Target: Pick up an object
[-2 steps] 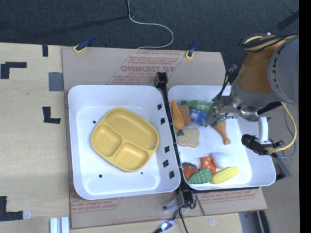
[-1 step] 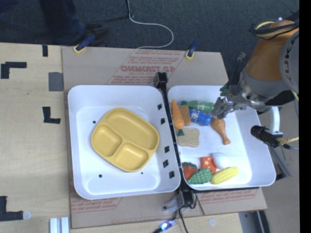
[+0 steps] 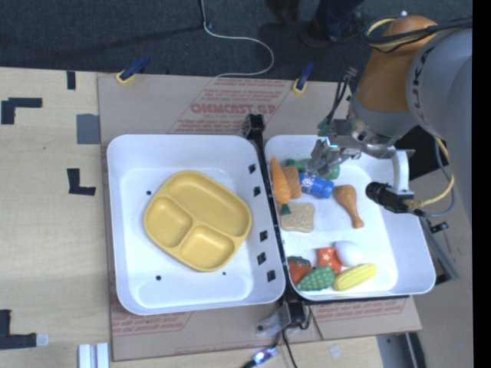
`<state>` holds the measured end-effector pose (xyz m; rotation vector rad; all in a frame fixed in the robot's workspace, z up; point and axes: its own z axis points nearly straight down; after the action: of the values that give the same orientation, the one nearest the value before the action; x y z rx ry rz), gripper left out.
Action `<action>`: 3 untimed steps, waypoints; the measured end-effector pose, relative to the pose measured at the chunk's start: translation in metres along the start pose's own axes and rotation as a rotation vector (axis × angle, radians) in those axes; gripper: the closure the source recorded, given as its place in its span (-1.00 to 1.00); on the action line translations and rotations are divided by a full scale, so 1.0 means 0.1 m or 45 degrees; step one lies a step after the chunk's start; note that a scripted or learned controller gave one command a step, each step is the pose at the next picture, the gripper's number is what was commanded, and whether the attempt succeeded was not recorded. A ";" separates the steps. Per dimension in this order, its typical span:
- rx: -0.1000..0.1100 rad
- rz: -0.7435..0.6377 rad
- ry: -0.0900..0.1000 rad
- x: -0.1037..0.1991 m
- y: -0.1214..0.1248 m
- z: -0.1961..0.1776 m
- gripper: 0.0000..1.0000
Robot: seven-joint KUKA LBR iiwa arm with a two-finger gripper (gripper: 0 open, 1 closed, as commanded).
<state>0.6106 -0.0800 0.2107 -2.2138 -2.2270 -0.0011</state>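
The hand (image 3: 325, 158) was seen low in the far part of the right-hand bin (image 3: 410, 240), its dark fingers pointed down among the toys. Whether those fingers were spread or closed could not be told: they were merged with the clutter beneath, and nothing was shown held between them.

The nearest candidate was judged to be the blue can (image 3: 316, 184). It lay just below the hand toward the near edge of the bin, touching or almost touching the fingertips, its long axis running roughly across the bin. Just beyond it, to the side away from the arm, the carrot (image 3: 281, 181) was laid lengthwise along the bin's dividing wall. On the arm's side of the hand the drumstick (image 3: 349, 203) was angled away, a little apart.

The move was judged to turn on that small offset: the can sat slightly toward the near edge from the fingers, so a short shift that way would be needed before closing across its short axis.
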 end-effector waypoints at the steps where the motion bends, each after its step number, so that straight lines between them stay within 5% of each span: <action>1: -0.002 -0.001 0.000 0.43 0.40 -0.05 1.00; 2: -0.001 0.003 -0.002 0.37 0.59 -0.11 1.00; 3: 0.000 0.006 -0.002 0.39 0.52 -0.24 1.00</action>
<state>0.6623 -0.0412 0.2346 -2.2197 -2.2230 0.0004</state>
